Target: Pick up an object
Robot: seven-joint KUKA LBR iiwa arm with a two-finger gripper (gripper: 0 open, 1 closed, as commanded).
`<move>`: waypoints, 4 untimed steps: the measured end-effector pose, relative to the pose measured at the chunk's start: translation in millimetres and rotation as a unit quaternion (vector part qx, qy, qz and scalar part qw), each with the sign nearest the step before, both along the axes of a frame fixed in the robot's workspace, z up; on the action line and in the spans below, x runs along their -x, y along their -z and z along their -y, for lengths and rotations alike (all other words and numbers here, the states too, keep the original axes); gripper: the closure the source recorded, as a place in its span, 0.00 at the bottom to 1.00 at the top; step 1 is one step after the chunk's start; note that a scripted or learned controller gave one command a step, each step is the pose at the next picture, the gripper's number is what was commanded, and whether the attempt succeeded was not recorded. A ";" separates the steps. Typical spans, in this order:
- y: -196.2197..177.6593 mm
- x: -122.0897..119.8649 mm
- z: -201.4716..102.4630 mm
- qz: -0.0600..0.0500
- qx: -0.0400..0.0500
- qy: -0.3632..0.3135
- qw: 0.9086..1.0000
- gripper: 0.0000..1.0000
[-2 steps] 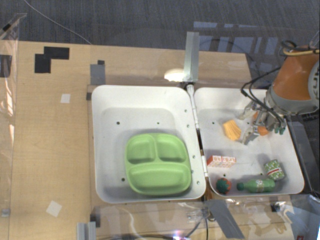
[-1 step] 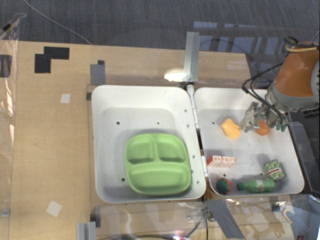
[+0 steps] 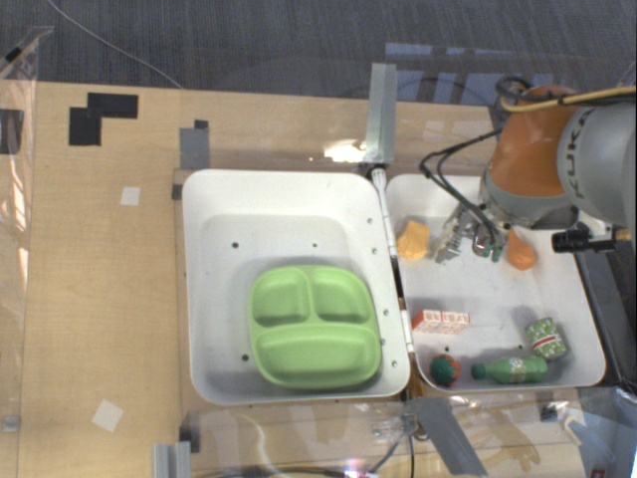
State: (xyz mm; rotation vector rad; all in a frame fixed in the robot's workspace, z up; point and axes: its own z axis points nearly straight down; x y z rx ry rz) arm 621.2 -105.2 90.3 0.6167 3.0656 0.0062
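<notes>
Grey-orange arm's gripper (image 3: pixel 466 239) hangs in right white bin (image 3: pixel 587 297), between yellow block (image 3: pixel 414 238) and orange lump (image 3: pixel 521 254). Green divided plastic tray (image 3: pixel 315 326) in left white bin (image 3: pixel 214 267).

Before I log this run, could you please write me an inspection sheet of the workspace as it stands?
Surface: wooden bench bearing two white bins.
Job's things: right bin holds a yellow block, orange piece, small red-and-white box, green can, green bottle and red-green ball.
Clutter: green divided tray in the left bin.
Grippers: gripper low over the right bin, between block and orange piece, holding nothing.
Cables: black cable looping by the wrist.
Surroundings: dark floor; black markers on the bench.
</notes>
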 end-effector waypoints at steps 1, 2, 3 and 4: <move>-103.8 -20.4 -69.7 0.004 -0.001 0.012 1.000 1.00; -115.9 20.0 -95.9 -0.002 0.003 -0.298 0.955 1.00; -95.3 69.1 -89.1 -0.003 0.006 -0.556 0.831 1.00; -95.0 119.2 -105.7 -0.003 0.007 -0.669 0.744 1.00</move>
